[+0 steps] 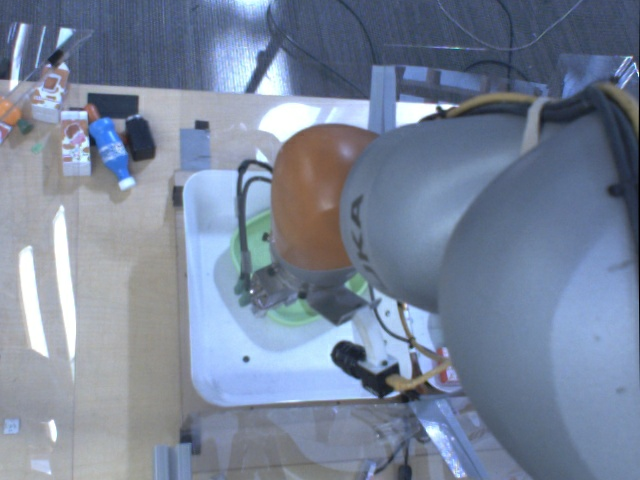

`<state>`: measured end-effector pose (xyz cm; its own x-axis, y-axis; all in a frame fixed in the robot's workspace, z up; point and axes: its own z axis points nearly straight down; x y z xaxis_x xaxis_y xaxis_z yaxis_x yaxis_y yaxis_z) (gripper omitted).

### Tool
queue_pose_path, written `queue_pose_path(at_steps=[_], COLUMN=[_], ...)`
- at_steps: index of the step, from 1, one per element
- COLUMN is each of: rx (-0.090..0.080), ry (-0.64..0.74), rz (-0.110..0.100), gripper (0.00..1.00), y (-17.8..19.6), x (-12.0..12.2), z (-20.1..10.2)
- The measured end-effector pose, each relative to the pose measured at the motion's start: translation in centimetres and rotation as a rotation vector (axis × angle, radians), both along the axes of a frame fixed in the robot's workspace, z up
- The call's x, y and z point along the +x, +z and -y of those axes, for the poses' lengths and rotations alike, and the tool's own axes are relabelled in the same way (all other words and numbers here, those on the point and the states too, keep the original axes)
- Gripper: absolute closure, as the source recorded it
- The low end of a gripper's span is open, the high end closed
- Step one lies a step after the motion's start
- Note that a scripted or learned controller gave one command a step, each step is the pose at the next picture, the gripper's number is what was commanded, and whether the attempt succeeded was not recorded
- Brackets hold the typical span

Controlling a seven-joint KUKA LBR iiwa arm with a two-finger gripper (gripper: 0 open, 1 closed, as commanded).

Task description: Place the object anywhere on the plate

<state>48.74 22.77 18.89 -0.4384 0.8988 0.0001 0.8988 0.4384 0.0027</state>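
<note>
- The shallow white plastic bin sat on the pale wooden bench and served as the landmark for everything else.
- A round, light-green plate lay inside the white bin, toward its middle. Only the plate's left edge and a sliver of its near edge showed past the arm.
- The object to be placed could not be made out, as the arm covered most of the bin. Its look, its long axis and the way it pointed could not be told.
- The large grey arm, with its orange band, reached over the white bin from the bin's right side.
- The metal gripper hung over the near-left part of the plate, inside the bin. Whether it was open, closed or gripping anything could not be told.
- A black cable looped from the wrist over the bin's far-left part.
- Well to the left of the bin, on the bench, lay a blue plastic bottle with a white cap. Its cap pointed toward the near side.
- A small red-and-white carton stood just left of the bottle, and a black block just right of it.
</note>
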Motion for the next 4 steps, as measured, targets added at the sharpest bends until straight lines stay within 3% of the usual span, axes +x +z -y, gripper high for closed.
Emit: queue_pose_path(at_steps=[1, 2, 3, 4], rx=[-0.001, 0.000, -0.001, 0.000], ry=[0.057, -0.149, -0.131, -0.306], rz=[-0.001, 0.000, -0.001, -0.002], gripper=[1.00, 1.00, 1.00, 1.00], y=[-0.2, 2.9, 1.0, 0.0], x=[0.0, 5.0, 2.0, 0.2], z=[0.0, 1.6, -0.1, 0.2])
